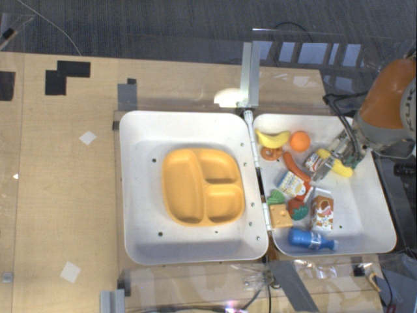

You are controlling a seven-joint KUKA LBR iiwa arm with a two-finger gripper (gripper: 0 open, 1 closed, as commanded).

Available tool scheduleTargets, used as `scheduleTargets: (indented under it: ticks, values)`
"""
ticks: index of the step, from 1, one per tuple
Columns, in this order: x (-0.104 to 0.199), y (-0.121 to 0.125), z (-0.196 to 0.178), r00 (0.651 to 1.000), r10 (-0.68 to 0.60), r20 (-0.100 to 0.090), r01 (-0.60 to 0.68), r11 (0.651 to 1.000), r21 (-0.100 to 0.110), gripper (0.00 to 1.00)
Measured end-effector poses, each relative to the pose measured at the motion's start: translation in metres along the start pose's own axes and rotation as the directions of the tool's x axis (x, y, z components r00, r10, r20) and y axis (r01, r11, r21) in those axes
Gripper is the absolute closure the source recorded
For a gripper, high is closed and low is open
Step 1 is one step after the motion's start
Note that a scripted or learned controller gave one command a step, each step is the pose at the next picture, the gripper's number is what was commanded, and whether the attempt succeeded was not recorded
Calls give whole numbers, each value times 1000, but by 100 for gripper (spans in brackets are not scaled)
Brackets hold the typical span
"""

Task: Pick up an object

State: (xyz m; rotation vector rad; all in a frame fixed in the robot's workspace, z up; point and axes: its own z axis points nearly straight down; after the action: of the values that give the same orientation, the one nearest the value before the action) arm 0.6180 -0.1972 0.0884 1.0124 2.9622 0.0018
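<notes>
Two shallow white bins are sitting side by side on the pale wooden bench. The left white bin (133, 194) is holding a yellow plastic divided tray (202, 186) with three compartments, lying flat near its middle.

The right white bin (378, 207) is crowded with small objects. A yellow toy banana (273, 137) is lying at the back beside a round orange ball (300, 141). An orange-red toy carrot (296, 167) is slanting between them and the middle of the bin. Below it a small green and white printed packet (291, 184) is resting, next to a tan cracker-like square (281, 215) and a small red and green piece (300, 208). A red and white printed carton (322, 214) is lying just right of those, and a blue plastic bottle (311, 240) is lying on its side along the front wall.

The grey arm with the orange band (391, 100) is reaching in from the right, partly cut off at the edge. Its two-finger gripper (326, 163) is hovering low over the right bin, just beside a yellow block-like object (343, 169); whether the pincer is open or closed cannot be told, since its tip is blending into the clutter. A small printed item under it is too blurred to identify.

The print on the packet and carton is too small to read.
</notes>
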Motion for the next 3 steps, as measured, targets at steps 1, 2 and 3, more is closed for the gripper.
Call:
scheduleTargets:
  ticks: [1,2,3]
  values:
    - [-11,52,1,1000,17,-4,-17,1000,9,0]
    - [-10,52,1,1000,16,-5,-16,1000,8,0]
    - [-13,57,-14,1000,9,11,-9,1000,-2,100]
